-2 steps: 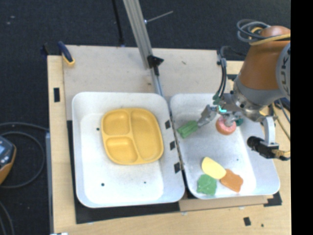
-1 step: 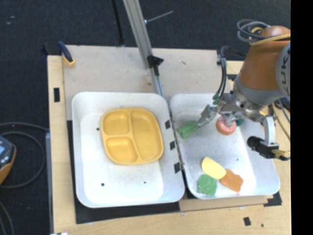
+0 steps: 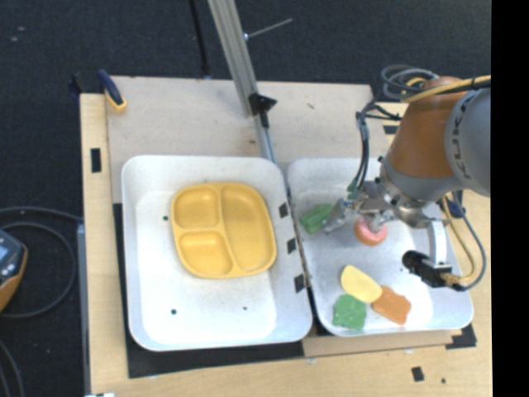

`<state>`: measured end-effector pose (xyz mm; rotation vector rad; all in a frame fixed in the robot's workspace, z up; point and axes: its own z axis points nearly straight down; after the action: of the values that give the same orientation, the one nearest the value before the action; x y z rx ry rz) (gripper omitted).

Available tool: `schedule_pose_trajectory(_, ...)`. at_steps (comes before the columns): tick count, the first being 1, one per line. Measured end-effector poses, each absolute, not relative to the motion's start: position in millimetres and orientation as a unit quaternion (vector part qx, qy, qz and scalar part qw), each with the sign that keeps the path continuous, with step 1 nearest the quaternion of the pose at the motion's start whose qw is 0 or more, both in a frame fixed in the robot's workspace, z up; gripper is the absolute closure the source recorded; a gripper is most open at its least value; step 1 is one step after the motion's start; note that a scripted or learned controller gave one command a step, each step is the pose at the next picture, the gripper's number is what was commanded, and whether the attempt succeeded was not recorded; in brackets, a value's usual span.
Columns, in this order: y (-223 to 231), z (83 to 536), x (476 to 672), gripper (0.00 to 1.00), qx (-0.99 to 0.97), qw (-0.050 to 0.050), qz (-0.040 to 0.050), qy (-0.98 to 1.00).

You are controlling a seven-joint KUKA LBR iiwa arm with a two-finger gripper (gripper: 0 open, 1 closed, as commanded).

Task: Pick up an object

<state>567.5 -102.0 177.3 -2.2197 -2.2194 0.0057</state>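
From the camera view, your hand (image 3: 351, 213) sits low in the right bin (image 3: 446, 304), between a green piece (image 3: 315, 219) and a pink object (image 3: 371, 232); how far it's open you can't tell. A yellow piece (image 3: 360, 284), green toy (image 3: 350, 313) and orange piece (image 3: 392, 306) lie nearer the front wall, and the left bin (image 3: 149, 304) holds a yellow divided plate (image 3: 223, 228).

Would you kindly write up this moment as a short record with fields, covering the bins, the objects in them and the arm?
left bin: holds a yellow divided plate
right bin: holds five small objects
near gripper: green piece, pink object
front of right bin: yellow piece, green lump, orange piece
arm: over the right bin
gripper: low, beside the green piece; no grasp visible
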Motion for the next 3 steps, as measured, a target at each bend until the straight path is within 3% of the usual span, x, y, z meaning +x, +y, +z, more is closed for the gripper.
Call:
schedule_pose_trajectory(1, -102, 114, 564.5, 0.00, -0.707, 0.002, 0.0017, -0.707)
schedule_pose_trajectory(2, -104, 108, 568.7, 0.00, -0.707, -0.005, -0.0028, -0.707)
schedule_pose_trajectory(3, -109, 121, 572.1, 1.00, -0.710, -0.015, -0.0050, -0.704)
